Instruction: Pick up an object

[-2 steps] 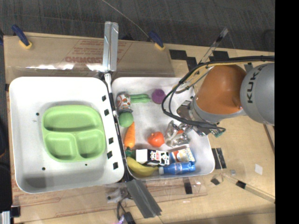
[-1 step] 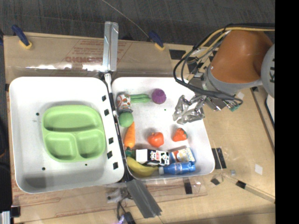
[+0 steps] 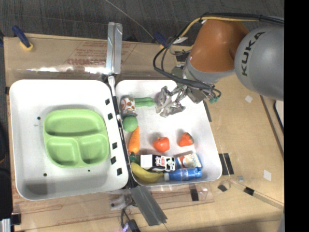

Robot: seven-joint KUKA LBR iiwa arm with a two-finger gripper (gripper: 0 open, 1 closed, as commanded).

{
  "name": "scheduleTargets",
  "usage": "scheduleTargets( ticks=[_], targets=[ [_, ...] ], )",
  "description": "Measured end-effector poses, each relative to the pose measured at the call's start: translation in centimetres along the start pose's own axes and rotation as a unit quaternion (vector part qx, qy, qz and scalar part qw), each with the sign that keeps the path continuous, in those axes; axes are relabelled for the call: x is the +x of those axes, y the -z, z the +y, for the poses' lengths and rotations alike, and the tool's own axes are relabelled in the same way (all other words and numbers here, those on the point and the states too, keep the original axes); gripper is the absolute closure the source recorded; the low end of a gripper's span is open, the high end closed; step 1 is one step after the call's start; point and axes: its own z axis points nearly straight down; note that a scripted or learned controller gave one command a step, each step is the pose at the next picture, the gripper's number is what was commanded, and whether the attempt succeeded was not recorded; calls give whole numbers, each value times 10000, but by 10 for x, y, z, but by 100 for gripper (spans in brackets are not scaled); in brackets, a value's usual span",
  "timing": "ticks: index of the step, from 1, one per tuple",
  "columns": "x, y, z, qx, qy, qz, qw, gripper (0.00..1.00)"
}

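My gripper (image 3: 169, 103) hangs over the upper middle of the right bin (image 3: 205, 129), below the orange wrist band. Nothing shows in it. Just left of it lies a green stick-shaped item (image 3: 144, 101) beside a small can (image 3: 127, 105). Along the bin's left wall sit a green ball (image 3: 129, 123) and a carrot (image 3: 134, 139). A red tomato (image 3: 161, 143) and an orange-red strawberry (image 3: 186, 139) lie below the gripper, apart from it. At the front edge lie a banana (image 3: 145, 174), a black-and-white carton (image 3: 164, 162) and a blue bottle (image 3: 186, 174).
The left bin (image 3: 29, 105) holds a green divided plate (image 3: 76, 137). A metal divider (image 3: 114, 47) stands between the bins at the back. The big grey arm (image 3: 260, 57) and its cables loom over the right bin's far right corner.
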Motion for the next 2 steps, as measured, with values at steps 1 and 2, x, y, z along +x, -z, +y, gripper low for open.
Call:
scheduleTargets(
  ticks=[1,2],
  targets=[
    [-35,39,-2,27,-321,-14,9995,100],
    [-35,50,-3,36,-315,-27,9995,100]
  ],
)
